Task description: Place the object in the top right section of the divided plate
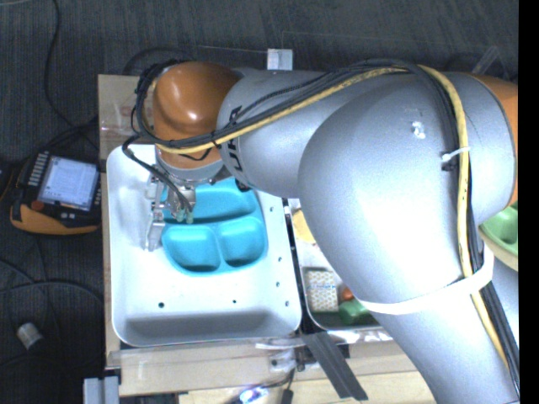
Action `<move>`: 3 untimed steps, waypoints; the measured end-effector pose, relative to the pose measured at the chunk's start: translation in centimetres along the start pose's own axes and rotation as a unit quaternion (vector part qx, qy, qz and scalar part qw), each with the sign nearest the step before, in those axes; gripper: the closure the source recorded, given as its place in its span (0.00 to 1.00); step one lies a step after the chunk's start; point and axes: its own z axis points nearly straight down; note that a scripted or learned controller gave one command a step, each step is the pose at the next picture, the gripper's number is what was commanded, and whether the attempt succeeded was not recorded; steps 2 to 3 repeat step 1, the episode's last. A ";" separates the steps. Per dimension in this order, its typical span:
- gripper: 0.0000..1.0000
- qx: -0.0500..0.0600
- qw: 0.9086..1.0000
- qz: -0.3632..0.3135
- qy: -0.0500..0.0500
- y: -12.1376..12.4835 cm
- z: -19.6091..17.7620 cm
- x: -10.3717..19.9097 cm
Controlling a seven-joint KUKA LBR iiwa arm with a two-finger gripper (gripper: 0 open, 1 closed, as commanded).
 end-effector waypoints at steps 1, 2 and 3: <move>0.00 0.003 0.992 0.124 0.007 0.2 -7.1 -2.6; 0.00 0.003 0.992 0.124 0.007 0.2 -7.1 -2.6; 0.00 0.003 0.992 0.124 0.007 0.2 -7.1 -2.6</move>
